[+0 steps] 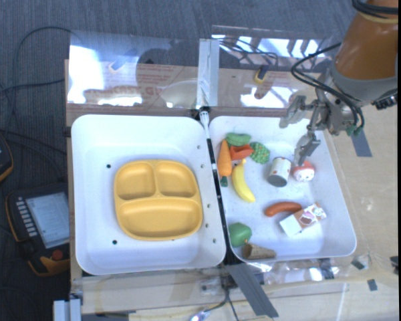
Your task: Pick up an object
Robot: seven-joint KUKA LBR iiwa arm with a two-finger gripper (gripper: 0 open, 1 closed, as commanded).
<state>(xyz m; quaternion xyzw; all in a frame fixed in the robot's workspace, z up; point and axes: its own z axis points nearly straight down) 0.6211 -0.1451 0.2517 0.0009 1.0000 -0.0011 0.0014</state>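
Gripper [305,154] is hanging over the right bin [341,209], its fingers too blurred to say how wide they stand or whether anything sits between them. Just below is lying a small red-and-white toy [303,172], beside a metal can [278,171]. Looking light, hard, slick plastic, it wants pinching across its middle. Its exact shape is hard to read.

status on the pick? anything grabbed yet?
Done: the gripper is over the right bin, by the red-and-white toy. In hand: nothing visibly between its fingers. Left: grasp and lift; can, banana and sausage all lie in the bin.
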